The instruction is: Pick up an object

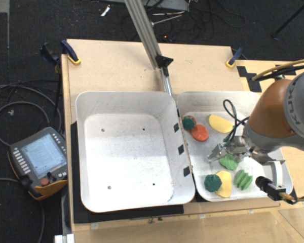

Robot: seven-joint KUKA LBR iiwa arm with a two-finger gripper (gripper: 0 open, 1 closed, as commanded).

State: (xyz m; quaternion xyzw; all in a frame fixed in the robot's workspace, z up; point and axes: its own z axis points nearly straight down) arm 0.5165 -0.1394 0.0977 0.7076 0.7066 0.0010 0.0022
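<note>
Your hand (219, 154) sits low in the right bin (202, 99), its metal fingers (213, 156) pointing left. You cannot tell from this view whether they are apart or together, and nothing shows plainly between them. The tips are just above a green piece (228, 162), touching or nearly touching it; you cannot tell which.

Count what lies around the hand: two bins on the desk (116, 65), and six or seven small toys in the right one. Above and left of the hand is a red piece (199, 133) with a small green-and-red one (189, 121) just beyond it. Above the hand lies a yellow, banana-like piece (220, 123). Below the hand are a dark green round piece (212, 183), a second yellow piece (225, 184) touching it, and a ridged light green piece (243, 178) to the right of those.

The green piece by the fingers is bright, smooth and lumpy, partly hidden under the wrist. The left bin (126, 146) lies well to the hand's left.
</note>
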